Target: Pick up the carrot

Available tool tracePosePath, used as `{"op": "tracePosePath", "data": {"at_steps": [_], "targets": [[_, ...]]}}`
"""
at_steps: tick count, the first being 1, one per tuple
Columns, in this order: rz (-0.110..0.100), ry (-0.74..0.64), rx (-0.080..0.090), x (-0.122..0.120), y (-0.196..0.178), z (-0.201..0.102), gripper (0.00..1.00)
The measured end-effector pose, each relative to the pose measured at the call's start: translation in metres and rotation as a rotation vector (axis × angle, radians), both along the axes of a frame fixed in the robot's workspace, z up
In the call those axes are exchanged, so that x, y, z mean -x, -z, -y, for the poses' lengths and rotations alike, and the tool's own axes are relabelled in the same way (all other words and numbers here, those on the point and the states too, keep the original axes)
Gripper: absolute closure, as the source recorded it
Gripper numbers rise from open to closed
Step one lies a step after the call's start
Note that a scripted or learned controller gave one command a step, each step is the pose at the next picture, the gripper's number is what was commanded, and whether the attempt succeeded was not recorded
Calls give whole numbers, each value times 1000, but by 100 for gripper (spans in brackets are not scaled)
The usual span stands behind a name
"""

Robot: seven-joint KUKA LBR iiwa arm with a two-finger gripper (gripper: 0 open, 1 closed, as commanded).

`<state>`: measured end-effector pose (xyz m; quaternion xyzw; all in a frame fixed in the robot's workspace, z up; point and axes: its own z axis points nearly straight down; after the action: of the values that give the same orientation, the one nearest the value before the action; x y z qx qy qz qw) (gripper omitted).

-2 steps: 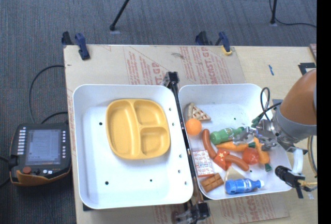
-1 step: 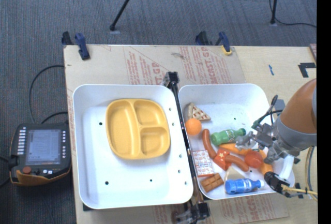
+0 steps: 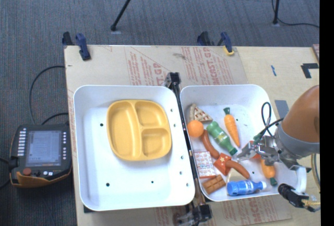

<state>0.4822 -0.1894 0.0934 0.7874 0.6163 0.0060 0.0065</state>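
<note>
The carrot, orange with a green top, lies in the right bin, its leafy end pointing to the far side. My gripper hangs low over the bin's right half, just to the near right of the carrot's tip and apart from it. A red sausage lies right under the gripper. The grey wrist and orange band come in from the right and hide part of the bin's right wall.
Around the carrot lie a green bottle, an orange ball, a red star piece, a blue bottle, a brown block and a smaller orange vegetable. The left bin holds a yellow divided plate.
</note>
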Motion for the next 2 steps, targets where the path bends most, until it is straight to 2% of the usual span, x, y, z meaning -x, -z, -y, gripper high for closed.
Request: {"op": "tracePosePath", "data": {"at_steps": [1,2], "targets": [[-2,5,-2,1,-10,1,100],[-20,102,-6,7,-35,-27,100]]}}
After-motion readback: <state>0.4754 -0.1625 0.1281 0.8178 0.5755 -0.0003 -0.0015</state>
